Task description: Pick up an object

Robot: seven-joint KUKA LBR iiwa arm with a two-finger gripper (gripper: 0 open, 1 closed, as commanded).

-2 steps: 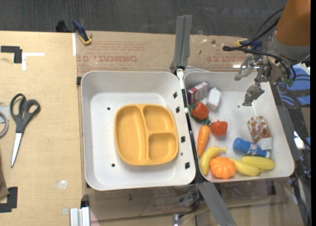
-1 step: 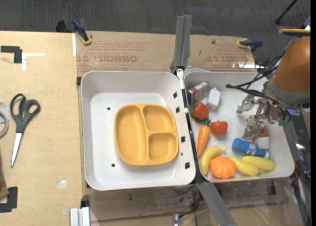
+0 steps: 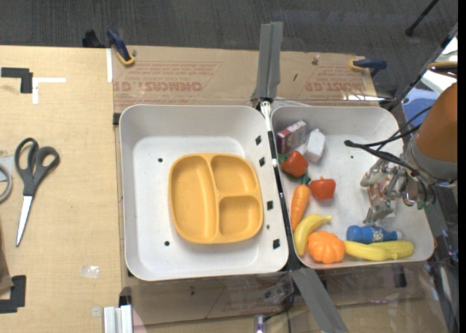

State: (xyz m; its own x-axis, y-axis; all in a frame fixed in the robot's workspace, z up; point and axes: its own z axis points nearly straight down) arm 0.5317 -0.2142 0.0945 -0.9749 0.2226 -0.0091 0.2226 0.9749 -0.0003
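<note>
Two white bins (image 3: 138,200) sit on tan board. The left holds a yellow-orange tray (image 3: 216,198). The right holds a maroon box (image 3: 291,135), white block (image 3: 315,145), red pepper (image 3: 294,164), red tomato (image 3: 322,189), orange carrot (image 3: 299,205), yellow banana (image 3: 309,226), orange pumpkin (image 3: 325,247), blue bottle (image 3: 371,234) and yellow corn (image 3: 378,251).

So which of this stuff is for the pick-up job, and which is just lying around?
For the job: gripper, blue bottle, corn cob, banana, carrot, orange pumpkin, two tomatoes.

Lying about: yellow divided plate, scissors, blue clamps.
</note>
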